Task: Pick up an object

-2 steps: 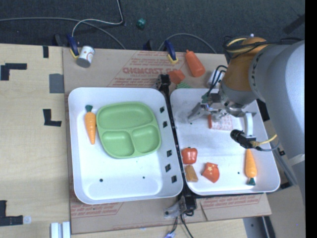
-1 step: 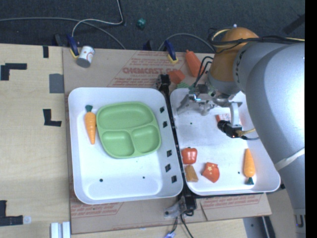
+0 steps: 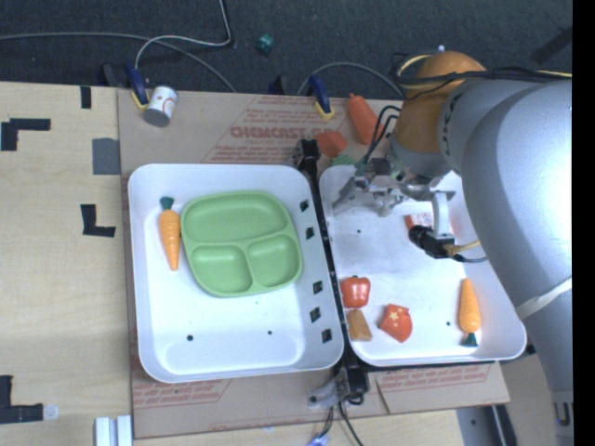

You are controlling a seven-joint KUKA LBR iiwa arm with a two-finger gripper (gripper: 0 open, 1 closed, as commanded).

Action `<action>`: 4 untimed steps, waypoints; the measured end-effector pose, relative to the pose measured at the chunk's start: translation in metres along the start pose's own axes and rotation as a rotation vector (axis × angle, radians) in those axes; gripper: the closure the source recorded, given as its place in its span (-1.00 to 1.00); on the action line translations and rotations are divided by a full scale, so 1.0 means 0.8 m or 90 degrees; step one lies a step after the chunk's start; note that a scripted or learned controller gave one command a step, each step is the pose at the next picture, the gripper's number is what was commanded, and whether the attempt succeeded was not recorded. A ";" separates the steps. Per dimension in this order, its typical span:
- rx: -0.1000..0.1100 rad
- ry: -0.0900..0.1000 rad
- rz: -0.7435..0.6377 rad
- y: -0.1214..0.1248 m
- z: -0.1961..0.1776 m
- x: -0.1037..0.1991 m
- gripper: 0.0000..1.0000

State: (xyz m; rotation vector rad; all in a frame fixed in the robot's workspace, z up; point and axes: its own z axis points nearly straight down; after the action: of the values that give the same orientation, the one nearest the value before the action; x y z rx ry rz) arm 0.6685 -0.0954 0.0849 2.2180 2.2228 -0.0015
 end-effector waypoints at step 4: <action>0.000 0.000 0.000 -0.024 -0.001 -0.001 -1.00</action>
State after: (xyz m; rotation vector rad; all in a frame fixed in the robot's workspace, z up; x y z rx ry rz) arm 0.6496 -0.0961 0.0854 2.2181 2.2216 -0.0012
